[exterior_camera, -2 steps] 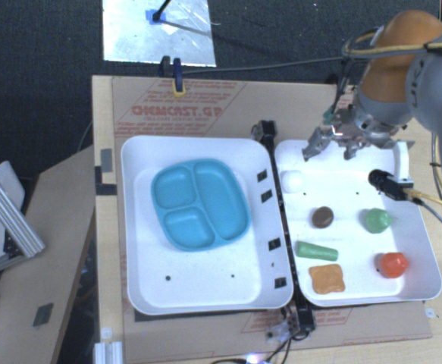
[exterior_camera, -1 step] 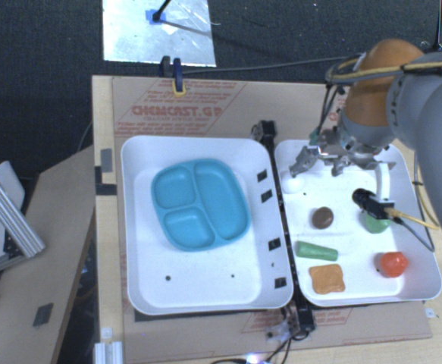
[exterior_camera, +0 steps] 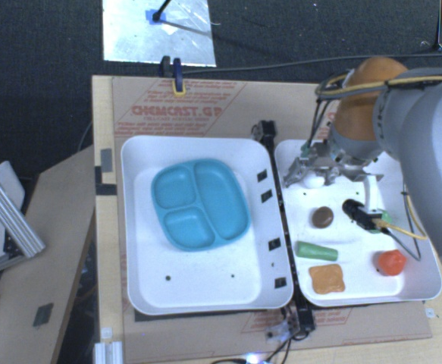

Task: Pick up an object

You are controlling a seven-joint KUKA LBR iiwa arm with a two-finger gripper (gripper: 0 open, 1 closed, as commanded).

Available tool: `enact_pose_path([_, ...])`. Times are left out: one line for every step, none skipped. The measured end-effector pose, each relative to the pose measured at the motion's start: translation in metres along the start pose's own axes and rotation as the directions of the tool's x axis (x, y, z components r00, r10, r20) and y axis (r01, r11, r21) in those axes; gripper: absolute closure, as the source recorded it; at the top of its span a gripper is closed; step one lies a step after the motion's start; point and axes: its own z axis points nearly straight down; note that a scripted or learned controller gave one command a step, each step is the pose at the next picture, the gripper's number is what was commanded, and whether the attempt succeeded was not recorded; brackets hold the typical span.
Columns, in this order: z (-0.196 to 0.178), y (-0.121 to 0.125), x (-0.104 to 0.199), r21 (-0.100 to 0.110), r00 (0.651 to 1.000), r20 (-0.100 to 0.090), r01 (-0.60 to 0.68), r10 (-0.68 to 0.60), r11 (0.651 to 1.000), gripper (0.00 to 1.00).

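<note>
My gripper [exterior_camera: 308,176] hangs low over the far left corner of the right bin [exterior_camera: 427,277], with the grey arm reaching in from the right. Below it in that bin lie a small round brown object [exterior_camera: 323,217], a green cylinder [exterior_camera: 315,250], a flat orange piece [exterior_camera: 327,277] and a red-orange ball [exterior_camera: 391,262]. The brown object is the closest, a short way in front of the gripper. I see nothing clearly held in the gripper.
The left bin [exterior_camera: 141,283] holds a blue divided plate [exterior_camera: 200,203]. A ridge with black clips [exterior_camera: 274,203] separates the two bins. Both bins rest on a cardboard sheet [exterior_camera: 183,105], with a foil sheet [exterior_camera: 156,21] behind.
</note>
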Motion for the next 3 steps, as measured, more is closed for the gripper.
enact_pose_path([-0.014, 0.001, 0.0, -0.004, 1.0, 0.0, 0.0, 0.0, 1.0, 1.0])
enact_pose_path([-0.059, 0.007, -0.003, -0.008, 1.0, 0.0, 0.002, -0.002, 1.0, 1.0])
enact_pose_path([-0.123, 0.006, -0.005, -0.009, 1.0, 0.001, 0.002, -0.002, 1.0, 1.0])
